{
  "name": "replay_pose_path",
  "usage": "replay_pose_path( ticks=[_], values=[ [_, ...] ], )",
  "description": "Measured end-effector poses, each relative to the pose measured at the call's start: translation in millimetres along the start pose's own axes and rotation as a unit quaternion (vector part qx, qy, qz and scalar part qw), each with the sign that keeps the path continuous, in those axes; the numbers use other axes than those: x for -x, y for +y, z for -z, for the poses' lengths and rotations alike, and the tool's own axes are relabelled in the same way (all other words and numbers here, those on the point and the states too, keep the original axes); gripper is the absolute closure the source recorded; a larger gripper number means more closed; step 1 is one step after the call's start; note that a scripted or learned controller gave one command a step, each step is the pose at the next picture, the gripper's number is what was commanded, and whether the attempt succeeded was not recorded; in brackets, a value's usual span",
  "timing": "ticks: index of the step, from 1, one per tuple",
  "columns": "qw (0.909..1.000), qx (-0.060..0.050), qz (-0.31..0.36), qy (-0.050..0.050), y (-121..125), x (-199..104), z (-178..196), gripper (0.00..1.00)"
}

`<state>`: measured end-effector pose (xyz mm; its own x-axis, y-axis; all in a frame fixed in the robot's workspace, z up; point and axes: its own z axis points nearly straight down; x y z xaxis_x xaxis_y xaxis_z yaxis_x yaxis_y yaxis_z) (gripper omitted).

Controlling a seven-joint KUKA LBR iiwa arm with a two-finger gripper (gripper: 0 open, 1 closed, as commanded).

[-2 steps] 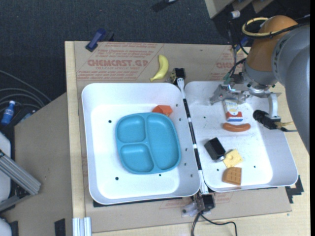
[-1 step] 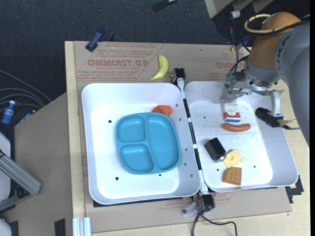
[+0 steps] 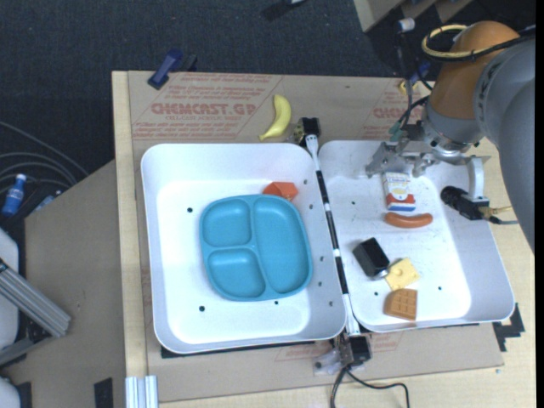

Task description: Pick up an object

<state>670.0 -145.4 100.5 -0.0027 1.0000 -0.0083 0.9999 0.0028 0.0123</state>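
The gripper hangs over the far end of the right bin, directly above a small white carton with red and blue print. The carton's top sits right at the jaws, its long axis running from them toward the sausage just beyond. Whether the jaws are clenched on it I cannot tell.

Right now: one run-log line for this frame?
arm: over right bin | gripper: above white carton | grasp: unconfirmed | sausage: beside carton
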Motion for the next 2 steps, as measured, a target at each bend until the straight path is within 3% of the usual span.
replay_pose_path(
  ticks=[2],
  values=[
    [1.0000, -0.002, -0.001, 0.002, -0.7, -52.9, -10.1, 0.00]
  ],
)
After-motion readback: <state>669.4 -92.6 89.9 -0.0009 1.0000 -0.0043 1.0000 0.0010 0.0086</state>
